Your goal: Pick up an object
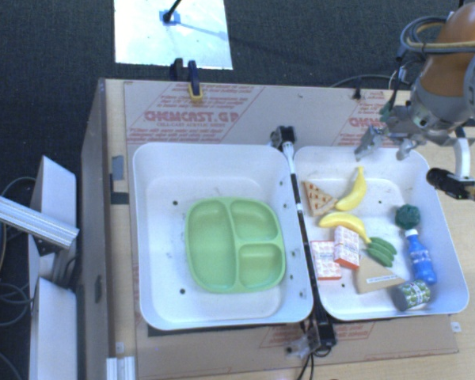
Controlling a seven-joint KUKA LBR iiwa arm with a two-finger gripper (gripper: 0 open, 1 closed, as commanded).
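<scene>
My gripper (pixel 386 147) hangs open above the far edge of the right bin (pixel 450 236), with nothing between its fingers. Just below it in the bin lie a yellow banana (pixel 353 190) and a second banana (pixel 344 223). A waffle-like wedge (pixel 317 198) lies left of them. Two red-and-white cartons (pixel 326 260) (pixel 348 248) sit near the divider. A green pea pod (pixel 381 250), a dark green broccoli piece (pixel 407 215), a blue bottle (pixel 420 258), a small can (pixel 412 294) and a tan wedge (pixel 378 279) fill the front right.
The left bin (pixel 154 212) holds a light green divided plate (pixel 236 244). A black rail (pixel 298 204) runs between the two bins. A grey metal bracket (pixel 32 220) stands off the bench at the left.
</scene>
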